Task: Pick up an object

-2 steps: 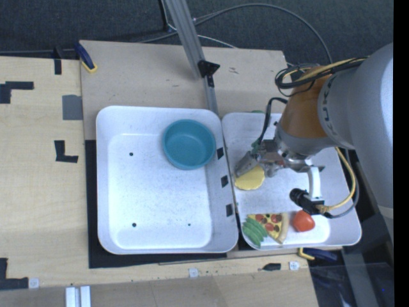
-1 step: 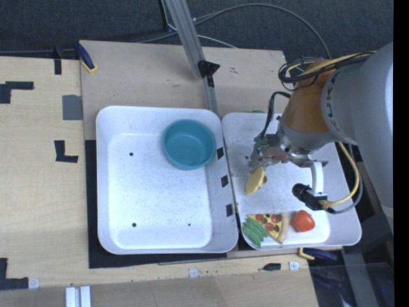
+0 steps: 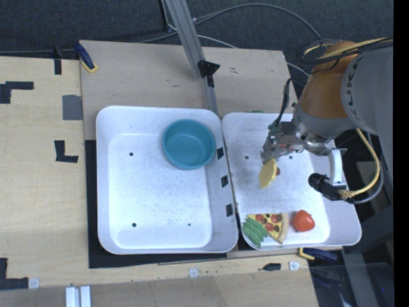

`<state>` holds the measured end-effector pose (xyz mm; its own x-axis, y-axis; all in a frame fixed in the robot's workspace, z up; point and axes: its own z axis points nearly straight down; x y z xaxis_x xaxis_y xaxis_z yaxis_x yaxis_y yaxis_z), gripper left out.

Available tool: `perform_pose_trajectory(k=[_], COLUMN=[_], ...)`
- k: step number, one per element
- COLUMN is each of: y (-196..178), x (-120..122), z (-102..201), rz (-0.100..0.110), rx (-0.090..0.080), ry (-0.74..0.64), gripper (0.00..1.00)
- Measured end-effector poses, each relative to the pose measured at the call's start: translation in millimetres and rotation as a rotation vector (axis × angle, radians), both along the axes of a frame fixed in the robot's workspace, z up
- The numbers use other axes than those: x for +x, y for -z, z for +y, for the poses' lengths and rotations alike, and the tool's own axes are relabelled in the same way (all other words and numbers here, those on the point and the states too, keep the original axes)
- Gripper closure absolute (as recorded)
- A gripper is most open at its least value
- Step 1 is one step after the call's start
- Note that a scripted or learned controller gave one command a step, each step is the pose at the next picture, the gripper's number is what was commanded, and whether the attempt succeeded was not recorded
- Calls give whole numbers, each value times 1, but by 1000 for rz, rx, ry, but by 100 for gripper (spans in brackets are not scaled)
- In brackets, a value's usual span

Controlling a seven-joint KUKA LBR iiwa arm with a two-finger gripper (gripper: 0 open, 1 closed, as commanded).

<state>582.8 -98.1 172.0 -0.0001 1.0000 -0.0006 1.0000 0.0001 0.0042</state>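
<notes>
In the right bin [image 3: 249, 139], my gripper [image 3: 275, 156] points down at the middle of the bin, with the arm's orange band just above it. A yellow banana-like toy [image 3: 268, 174] hangs from the fingertips. Its upper end sits between them, so the gripper is shut on it. The toy looks slightly raised over the bin floor and tilts to the lower left.
A blue bowl [image 3: 188, 144] sits at the back of the left bin [image 3: 128, 197]. Along the right bin's front edge lie a pizza slice [image 3: 275, 223], a green leafy toy [image 3: 254, 230] and a red tomato [image 3: 303, 220]. A metal pole [image 3: 192, 40] slants above the bins' divide.
</notes>
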Motion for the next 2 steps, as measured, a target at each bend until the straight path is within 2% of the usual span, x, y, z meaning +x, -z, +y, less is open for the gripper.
perform_pose_trajectory(k=[2], y=[-114], x=[1], z=[5], rz=[0], rx=[0], ry=[0], gripper=[100])
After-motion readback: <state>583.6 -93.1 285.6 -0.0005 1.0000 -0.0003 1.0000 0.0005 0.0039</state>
